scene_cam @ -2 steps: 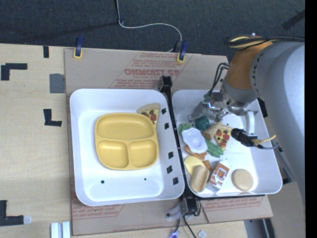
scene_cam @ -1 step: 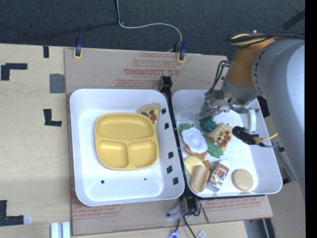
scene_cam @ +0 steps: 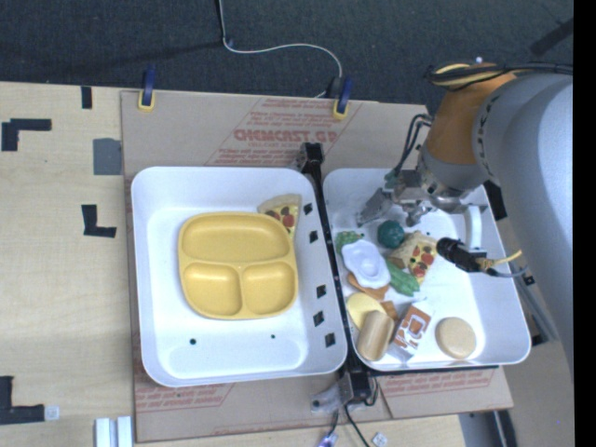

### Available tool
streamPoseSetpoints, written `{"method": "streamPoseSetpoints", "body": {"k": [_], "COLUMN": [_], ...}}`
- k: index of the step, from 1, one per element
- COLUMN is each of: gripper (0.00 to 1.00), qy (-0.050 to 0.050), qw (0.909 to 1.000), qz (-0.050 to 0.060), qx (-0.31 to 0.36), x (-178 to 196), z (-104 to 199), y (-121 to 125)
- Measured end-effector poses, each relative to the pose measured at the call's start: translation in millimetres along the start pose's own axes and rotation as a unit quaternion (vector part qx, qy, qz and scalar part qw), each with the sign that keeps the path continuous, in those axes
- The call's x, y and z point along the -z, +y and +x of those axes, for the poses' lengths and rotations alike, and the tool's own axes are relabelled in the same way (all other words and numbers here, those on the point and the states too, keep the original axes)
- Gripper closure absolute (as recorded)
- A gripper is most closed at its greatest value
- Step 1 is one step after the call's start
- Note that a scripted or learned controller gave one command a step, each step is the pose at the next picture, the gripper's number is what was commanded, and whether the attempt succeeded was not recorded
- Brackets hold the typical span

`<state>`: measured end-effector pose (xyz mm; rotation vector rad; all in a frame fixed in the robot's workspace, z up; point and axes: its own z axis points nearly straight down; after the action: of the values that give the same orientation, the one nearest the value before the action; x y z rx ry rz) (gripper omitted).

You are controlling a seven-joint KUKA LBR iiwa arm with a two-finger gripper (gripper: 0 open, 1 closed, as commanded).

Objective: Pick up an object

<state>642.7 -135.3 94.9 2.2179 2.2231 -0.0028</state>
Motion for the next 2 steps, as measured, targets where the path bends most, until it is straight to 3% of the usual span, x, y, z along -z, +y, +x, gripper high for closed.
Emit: {"method": "streamPoseSetpoints", "body": {"k": [1,2], "gripper": [0.0,0.0], "qy": [-0.001,0.001], "qw": [1.0,1.0], "qz": [-0.002,-0.001], "qx": [-0.001,0.0], "x": [-9,-10], "z": [20,19], "y": [-22,8]}}
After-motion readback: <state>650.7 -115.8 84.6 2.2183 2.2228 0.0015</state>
